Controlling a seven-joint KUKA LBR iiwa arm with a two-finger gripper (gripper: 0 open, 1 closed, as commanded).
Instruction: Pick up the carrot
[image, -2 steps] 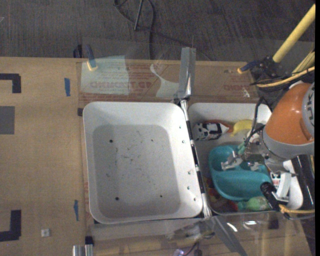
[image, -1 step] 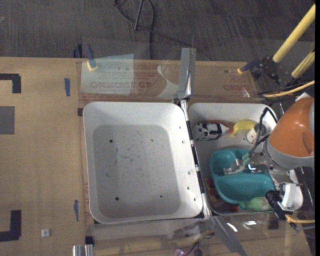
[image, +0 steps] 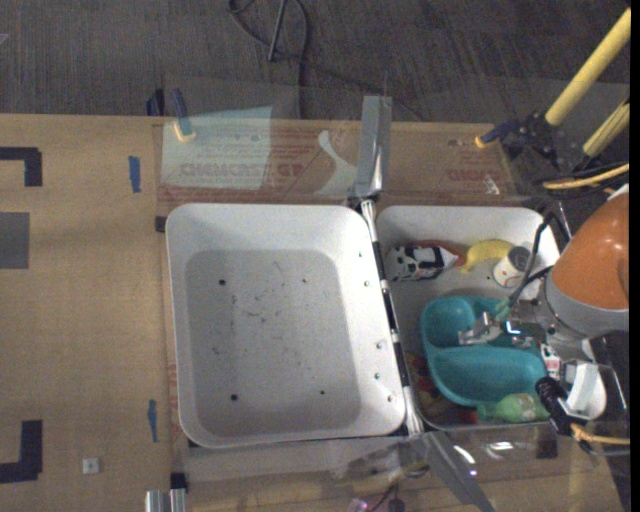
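A slim orange piece, which looks like the carrot, lies at the back of the right bin. It is wedged between a black-and-white cow toy and a yellow object. My gripper reaches in from the right and hangs over a teal bowl in the middle of that bin. It is well in front of the orange piece and not touching it. The arm's orange band and grey wrist cover the bin's right side.
A green item and a red item lie by the teal bowl near the right bin's front wall. The left bin stands beside it, past a shared metal divider. Yellow poles stand at the back right.
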